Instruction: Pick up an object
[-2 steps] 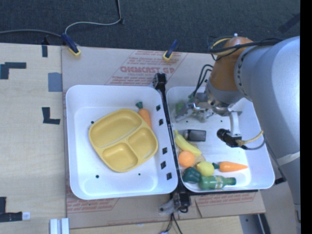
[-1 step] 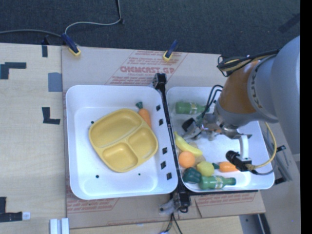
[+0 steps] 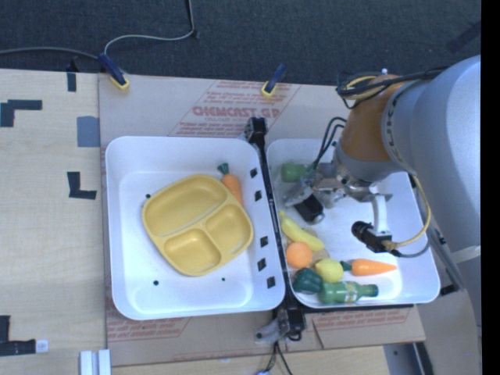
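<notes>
Camera view looks down on a bench [image 3: 47,233] carrying two white bins side by side. The left bin [image 3: 129,287] holds a yellow divided plate [image 3: 197,223], with a small carrot [image 3: 231,184] touching the plate's rim at 1 o'clock.

The grey arm [image 3: 437,123], with its orange band [image 3: 367,127], reaches in from 3 o'clock over the right bin [image 3: 418,283]. The jaws [image 3: 308,201] sit low over that bin's 10 o'clock quarter; I cannot tell how wide they stand or whether anything is between them. A green round piece [image 3: 292,172] lies just beside them toward 11 o'clock.

The other toys cluster along the right bin's 6 to 8 o'clock side: a banana [image 3: 301,233] just below the jaws, an orange [image 3: 298,255] touching its lower end, a lemon [image 3: 330,270], a second carrot [image 3: 373,268] lying flat at 5 o'clock, a dark green vegetable [image 3: 307,281] and a green bottle [image 3: 348,291] on its side near the front wall.
</notes>
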Robot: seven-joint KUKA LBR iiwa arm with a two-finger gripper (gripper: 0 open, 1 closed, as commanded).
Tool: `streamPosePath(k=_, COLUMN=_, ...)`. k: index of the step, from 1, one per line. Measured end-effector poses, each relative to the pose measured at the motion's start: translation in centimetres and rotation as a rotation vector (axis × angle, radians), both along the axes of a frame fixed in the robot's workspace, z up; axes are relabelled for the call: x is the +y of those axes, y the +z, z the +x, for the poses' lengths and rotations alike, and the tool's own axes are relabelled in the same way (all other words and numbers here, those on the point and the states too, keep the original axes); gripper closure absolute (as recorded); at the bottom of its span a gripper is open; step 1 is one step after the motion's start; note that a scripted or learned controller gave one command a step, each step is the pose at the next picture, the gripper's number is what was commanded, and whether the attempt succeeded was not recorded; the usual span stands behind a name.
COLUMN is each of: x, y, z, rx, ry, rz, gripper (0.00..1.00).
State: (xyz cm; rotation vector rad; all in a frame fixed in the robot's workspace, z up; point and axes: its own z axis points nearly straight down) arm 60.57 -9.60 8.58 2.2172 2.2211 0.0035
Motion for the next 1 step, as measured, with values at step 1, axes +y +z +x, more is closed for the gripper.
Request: streamPosePath(k=1, x=-0.02, y=1.0, z=0.01, rx=0.0, ry=0.0, rz=0.0, gripper=1.0)
